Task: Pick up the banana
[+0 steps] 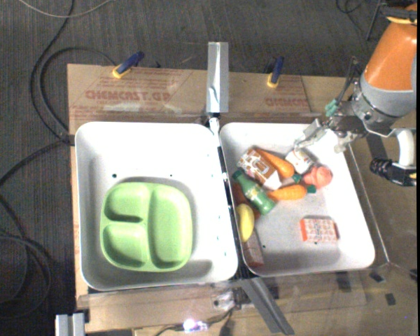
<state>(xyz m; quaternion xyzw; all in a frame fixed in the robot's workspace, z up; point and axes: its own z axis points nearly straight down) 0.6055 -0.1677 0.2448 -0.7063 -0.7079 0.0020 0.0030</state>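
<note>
Fingers: the gripper (309,140) hangs over the upper right part of the right bin (350,250); its two light fingers (302,143) look spread a little with nothing between them, though the view is small and I would not swear to the width.

Left bin: the left bin (91,187) holds a green divided plate (148,225), well apart from anything the task needs.

Banana: the banana (246,221) lies against the left wall of the right bin, yellow, short in this view.

Banana axis: its long axis runs roughly twelve to six o'clock, along the bin wall.

Neighbours: a green bottle (255,193) touches or nearly touches the banana at its one o'clock end; a dark brownish item (253,252) lies just beside its six o'clock end; a carton (259,169), two carrots (288,192) and a red ball-like toy (320,176) crowd the space between; a small red packet (318,229) sits alone at four o'clock.

Direction from fingers: the banana lies at about seven to eight o'clock from the gripper, across the clutter.

Judgement: the reach likely needs the fingers closing across the banana's short width, nine to three o'clock, and the wall on the nine o'clock side leaves little room.
</note>
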